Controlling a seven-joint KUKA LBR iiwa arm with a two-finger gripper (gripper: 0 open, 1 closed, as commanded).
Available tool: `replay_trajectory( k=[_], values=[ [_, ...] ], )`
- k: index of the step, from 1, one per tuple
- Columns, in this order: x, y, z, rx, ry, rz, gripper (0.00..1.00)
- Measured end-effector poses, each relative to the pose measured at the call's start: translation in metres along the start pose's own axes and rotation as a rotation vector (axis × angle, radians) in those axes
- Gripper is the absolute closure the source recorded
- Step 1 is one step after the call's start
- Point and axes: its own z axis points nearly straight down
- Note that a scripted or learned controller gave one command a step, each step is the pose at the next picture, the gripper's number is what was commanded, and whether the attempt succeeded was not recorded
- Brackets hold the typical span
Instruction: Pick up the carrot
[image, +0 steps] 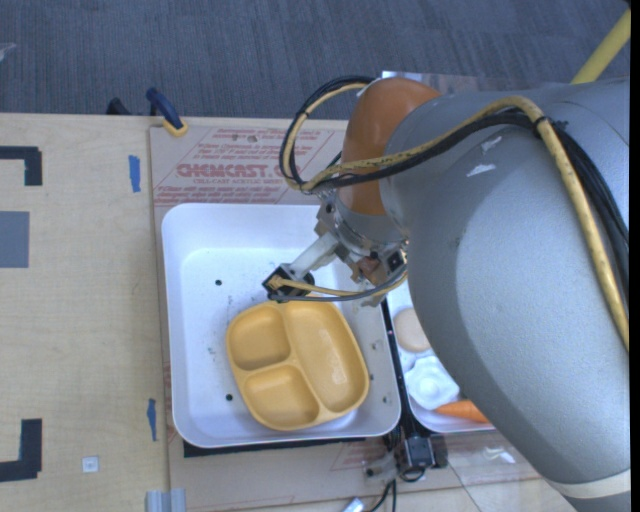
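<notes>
Nearest us, at the near end of the right bin (440, 426), we saw the carrot (458, 409) as an orange sliver lying flat, its far end hidden under the grey arm (520, 250). A white lump (432, 384) lay just beside it, and a pale round thing (408, 328) lay a little farther back in the same bin. In the near half of the left bin (195, 300) sat a yellow three-part plate (297, 365), flat on the floor of the bin. Beyond the plate, the gripper (368, 262) hung over the strip where the two bins meet, well apart from the carrot. The wrist covered it from above, so we could not tell whether the claw was apart or together. Above it rose the arm's orange band (385, 130). Farther still, a cardboard sheet (240, 160) with red lettering lay under the bins, and a blue clamp (168, 110) gripped its far corner on the wooden bench (70, 330).
</notes>
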Motion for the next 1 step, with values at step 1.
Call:
replay_trajectory(
  k=[1],
  values=[
    [0.03, 0.0387, -0.1626, -0.011, 0.02, 0.072, 0.0]
  ],
)
